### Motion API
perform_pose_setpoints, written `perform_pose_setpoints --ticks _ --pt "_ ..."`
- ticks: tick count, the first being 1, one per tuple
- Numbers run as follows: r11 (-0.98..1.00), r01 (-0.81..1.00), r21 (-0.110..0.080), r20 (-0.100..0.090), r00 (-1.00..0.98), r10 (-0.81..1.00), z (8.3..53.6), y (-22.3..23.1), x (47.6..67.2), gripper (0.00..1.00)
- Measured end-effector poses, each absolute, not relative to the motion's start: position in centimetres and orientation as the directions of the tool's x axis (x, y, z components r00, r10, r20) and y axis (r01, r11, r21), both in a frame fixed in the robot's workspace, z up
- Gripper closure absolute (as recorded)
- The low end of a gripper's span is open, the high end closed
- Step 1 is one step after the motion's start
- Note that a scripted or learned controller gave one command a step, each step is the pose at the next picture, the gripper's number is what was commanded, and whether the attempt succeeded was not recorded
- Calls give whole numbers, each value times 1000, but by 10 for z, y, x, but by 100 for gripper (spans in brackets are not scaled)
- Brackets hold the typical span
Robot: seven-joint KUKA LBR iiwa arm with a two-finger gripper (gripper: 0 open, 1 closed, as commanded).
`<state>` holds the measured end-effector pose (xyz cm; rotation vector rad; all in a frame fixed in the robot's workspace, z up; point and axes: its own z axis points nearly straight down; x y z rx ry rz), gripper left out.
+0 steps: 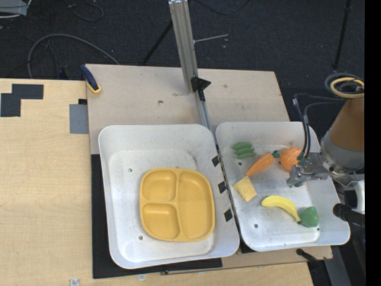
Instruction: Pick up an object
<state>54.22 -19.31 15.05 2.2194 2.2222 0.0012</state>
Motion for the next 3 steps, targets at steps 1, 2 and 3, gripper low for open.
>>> perform_pose_setpoints --ticks 1,2,3 --pt "1 1000 2 -1 -1 1000 194 -200 543 100" --pt "2 1000 1 0 -2 1000 211 -200 543 100" --pt "5 1000 -3 3 -5 1000 207 -142 555 100"
